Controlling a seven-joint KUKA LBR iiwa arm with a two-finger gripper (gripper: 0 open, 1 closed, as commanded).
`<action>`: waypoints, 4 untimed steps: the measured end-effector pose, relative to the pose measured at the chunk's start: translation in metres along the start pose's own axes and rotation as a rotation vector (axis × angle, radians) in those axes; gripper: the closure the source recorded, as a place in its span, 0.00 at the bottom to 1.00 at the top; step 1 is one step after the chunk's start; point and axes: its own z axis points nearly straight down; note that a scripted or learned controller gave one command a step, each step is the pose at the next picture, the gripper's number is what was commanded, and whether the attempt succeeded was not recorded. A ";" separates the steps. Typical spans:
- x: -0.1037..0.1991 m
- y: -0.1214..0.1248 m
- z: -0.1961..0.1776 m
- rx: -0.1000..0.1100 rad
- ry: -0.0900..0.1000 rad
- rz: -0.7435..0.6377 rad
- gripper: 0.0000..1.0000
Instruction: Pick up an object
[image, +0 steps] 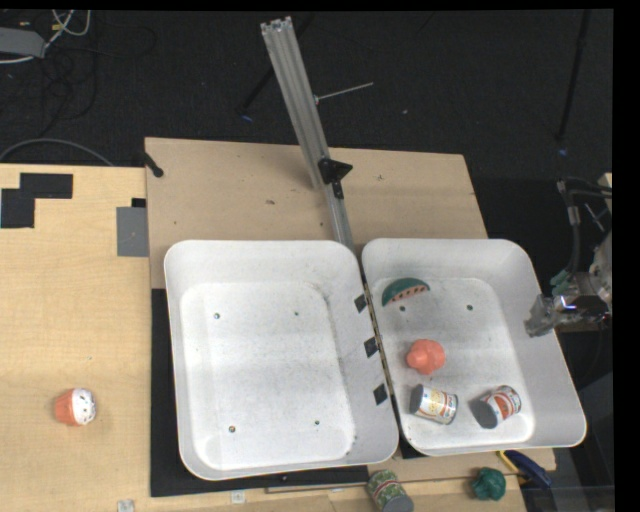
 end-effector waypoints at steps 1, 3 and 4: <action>0.062 0.011 0.006 0.006 0.004 -0.004 1.00; 0.154 0.035 0.005 0.005 0.003 -0.002 1.00; 0.199 0.040 -0.001 0.005 0.003 -0.002 1.00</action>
